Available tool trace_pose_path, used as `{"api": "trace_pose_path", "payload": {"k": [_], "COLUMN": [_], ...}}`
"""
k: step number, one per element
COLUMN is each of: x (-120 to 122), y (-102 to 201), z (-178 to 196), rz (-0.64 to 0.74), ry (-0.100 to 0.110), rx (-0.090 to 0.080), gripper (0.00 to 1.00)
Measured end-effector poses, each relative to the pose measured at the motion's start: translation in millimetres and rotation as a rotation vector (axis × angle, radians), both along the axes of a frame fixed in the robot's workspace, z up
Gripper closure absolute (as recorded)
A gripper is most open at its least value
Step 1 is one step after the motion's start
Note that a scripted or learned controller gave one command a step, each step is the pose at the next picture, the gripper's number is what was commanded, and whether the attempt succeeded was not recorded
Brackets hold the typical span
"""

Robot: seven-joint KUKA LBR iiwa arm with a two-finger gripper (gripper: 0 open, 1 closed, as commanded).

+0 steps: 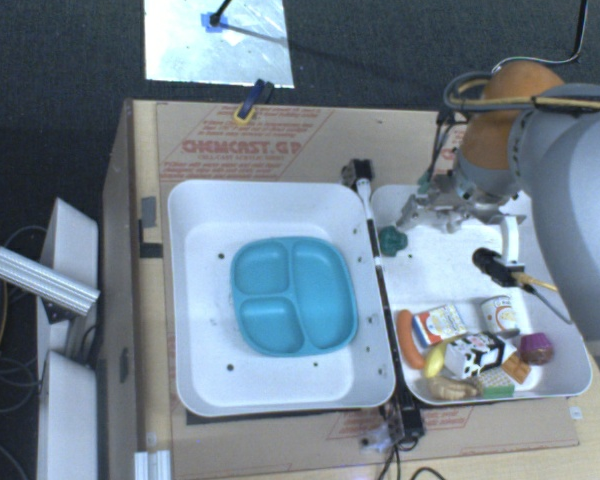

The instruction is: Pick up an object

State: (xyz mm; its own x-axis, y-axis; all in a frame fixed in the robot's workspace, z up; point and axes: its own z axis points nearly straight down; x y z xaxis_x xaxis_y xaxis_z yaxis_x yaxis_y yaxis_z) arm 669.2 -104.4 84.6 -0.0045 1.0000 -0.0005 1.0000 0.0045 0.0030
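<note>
The gripper (425, 214) hangs low over the far end of the right bin (578, 366). From where I stand I cannot tell if it is open or closed, and I see nothing held in it.

The closest thing to it is a small teal piece (390, 238). It lies just beside the gripper, on its left, against the wall between the two bins. The other things are together at the near end of the right bin, well apart from the gripper: a red sausage (408, 336), a small can (500, 314), a black and white toy (475, 353) and a purple piece (536, 348). The left bin (195, 268) holds a blue divided plate (293, 296).

I think the teal piece is the likely target, and here is the risk. It sits so close to the wall that the gripper may have no room on that side. Then it could come down on the rim, or push the piece along the wall and close on nothing. The piece is also small and looks rounded, so it may slip out when lifted.
</note>
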Motion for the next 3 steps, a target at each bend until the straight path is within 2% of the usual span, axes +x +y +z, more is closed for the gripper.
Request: {"api": "trace_pose_path", "payload": {"k": [1, 2, 3], "x": [-0.1, -0.1, 1.0], "y": [16.6, 20.1, 19.8], "z": [0.1, 0.2, 11.6], "rz": [0.001, 0.001, 0.003], "ry": [0.001, 0.001, -0.002], "rx": [0.0, 0.0, -0.002], "gripper": [0.0, 0.0, 1.0]}}
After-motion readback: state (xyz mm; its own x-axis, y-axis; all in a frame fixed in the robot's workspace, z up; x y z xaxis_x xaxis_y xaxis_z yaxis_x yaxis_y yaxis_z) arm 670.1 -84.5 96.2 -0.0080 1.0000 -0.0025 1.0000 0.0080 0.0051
